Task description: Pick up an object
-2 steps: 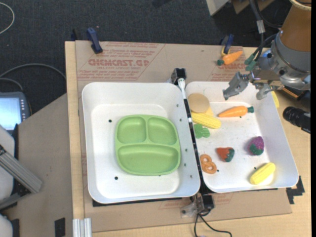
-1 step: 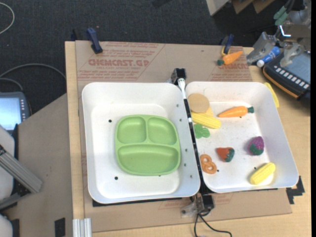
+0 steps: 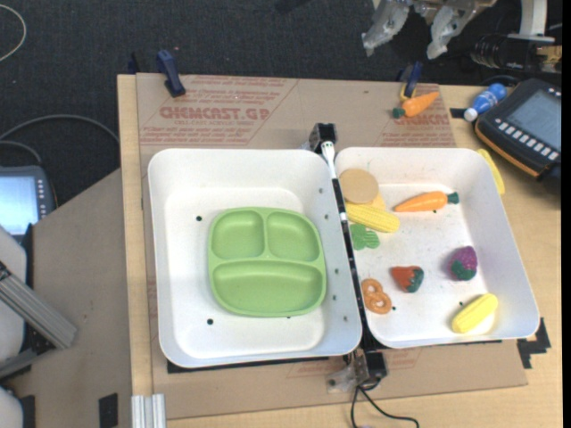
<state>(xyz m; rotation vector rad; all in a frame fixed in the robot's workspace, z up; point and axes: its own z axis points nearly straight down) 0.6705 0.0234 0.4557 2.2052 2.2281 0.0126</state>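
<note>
My gripper [image 3: 411, 31] hangs high at the top of the camera view, above the bench's far edge, its two fingers spread apart with nothing between them. The right bin [image 3: 508, 230] holds a tan round disc [image 3: 359, 185], a corn cob [image 3: 372, 216], a green leafy piece [image 3: 363, 236], a carrot [image 3: 425, 201], a red strawberry [image 3: 408, 277], a purple berry cluster [image 3: 462, 263], a pretzel [image 3: 376, 296] and a yellow piece [image 3: 474, 313]. The left bin [image 3: 174, 239] holds a green divided plate [image 3: 266, 261].
A second carrot [image 3: 416, 105] lies on the cardboard behind the right bin. Blue clamps [image 3: 169, 71] grip the board's far edge. A black handheld controller [image 3: 528, 127] and a bottle [image 3: 488, 99] sit at the right.
</note>
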